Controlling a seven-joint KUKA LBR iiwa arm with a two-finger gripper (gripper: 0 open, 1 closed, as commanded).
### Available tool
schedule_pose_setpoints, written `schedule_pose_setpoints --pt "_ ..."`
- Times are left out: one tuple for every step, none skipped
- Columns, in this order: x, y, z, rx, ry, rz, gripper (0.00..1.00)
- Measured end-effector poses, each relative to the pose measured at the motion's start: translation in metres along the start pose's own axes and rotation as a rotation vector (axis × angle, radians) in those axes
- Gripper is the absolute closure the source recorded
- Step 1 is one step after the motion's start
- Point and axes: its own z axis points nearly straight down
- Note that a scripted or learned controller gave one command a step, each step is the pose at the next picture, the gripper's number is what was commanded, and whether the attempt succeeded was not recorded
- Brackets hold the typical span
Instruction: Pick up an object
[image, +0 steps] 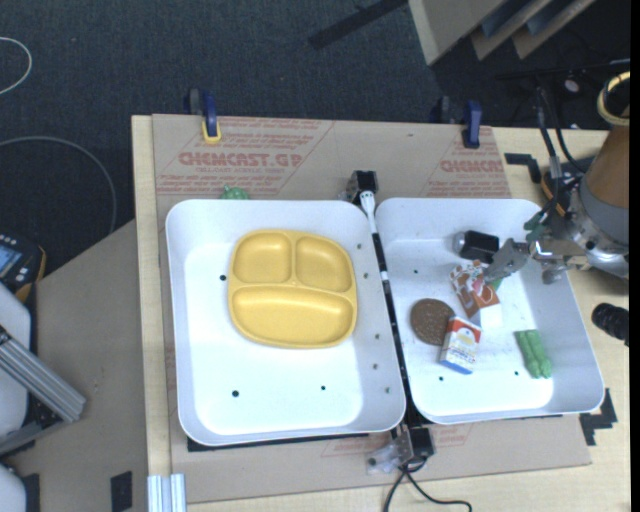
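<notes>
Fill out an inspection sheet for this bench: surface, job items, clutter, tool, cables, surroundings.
Surface: cardboard-covered bench bearing left bin and right bin.
Job items: in the right bin, brown disc, small carton, red-and-white packet, green piece, black block.
Clutter: yellow divided tray in the left bin.
Tool: tool over the right bin, near the packet; grip unclear.
Cables: black cable at the front edge.
Surroundings: blue clamps at the back; dark carpet.

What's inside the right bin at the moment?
The right bin holds a brown round disc, a small carton, a red-and-white packet, a green piece and a black block. The gripper covers whatever lies beneath it.
</notes>
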Motion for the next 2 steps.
schedule_pose_setpoints --pt "-0.001 -0.003 0.151 0.001 0.002 0.003 0.0" --pt "0.049 0.019 0.143 -0.01 -0.005 0.0 0.0"
